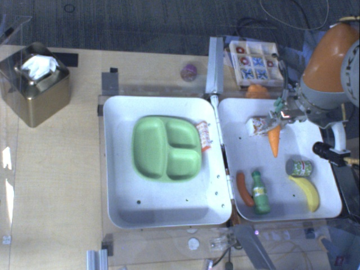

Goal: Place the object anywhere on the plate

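over the right bin (320, 210), your gripper (283, 113) hangs near the far wall, right above the wide end of the carrot (274, 141). you cannot tell from this slant whether the fingers are open or closed, nor whether they actually touch the carrot; its top is just at the metal, and its tip points toward the near side of the bin. just beside it lies a small white packet (260, 126).

moving outward, you see a small can (300, 167), a banana (306, 191), a green bottle (259, 192) and a sausage (243, 188) lying in the same bin, well apart from the gripper.

across the divider, the green plate (167, 148) sits in the left bin (124, 207) with all its compartments bare; a wrapped snack (203, 135) lies along its right edge.

judging by this, you are early in the task: nothing is on the plate, and the pick, the carry across and the release all seem left to do.
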Controlling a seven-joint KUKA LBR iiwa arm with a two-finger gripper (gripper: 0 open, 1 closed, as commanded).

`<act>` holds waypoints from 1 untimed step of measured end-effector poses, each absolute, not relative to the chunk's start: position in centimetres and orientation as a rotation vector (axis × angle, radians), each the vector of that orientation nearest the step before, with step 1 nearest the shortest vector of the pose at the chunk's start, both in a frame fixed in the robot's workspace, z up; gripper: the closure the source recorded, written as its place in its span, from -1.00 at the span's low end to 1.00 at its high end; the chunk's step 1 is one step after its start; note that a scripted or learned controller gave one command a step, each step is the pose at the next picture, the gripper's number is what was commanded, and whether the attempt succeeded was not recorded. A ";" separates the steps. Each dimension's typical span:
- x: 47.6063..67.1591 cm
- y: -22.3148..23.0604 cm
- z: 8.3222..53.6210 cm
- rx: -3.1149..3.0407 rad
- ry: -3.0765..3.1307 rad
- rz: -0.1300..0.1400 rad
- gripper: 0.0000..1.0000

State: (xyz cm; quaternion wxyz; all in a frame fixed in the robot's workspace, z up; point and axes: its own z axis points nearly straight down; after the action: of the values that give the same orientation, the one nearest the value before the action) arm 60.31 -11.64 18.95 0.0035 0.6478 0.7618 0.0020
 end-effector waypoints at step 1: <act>58.3 -3.8 25.2 1.924 2.473 0.010 1.00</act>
State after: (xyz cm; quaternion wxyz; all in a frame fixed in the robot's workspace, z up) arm 58.32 -3.81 25.20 0.0041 0.6139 0.7894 0.0033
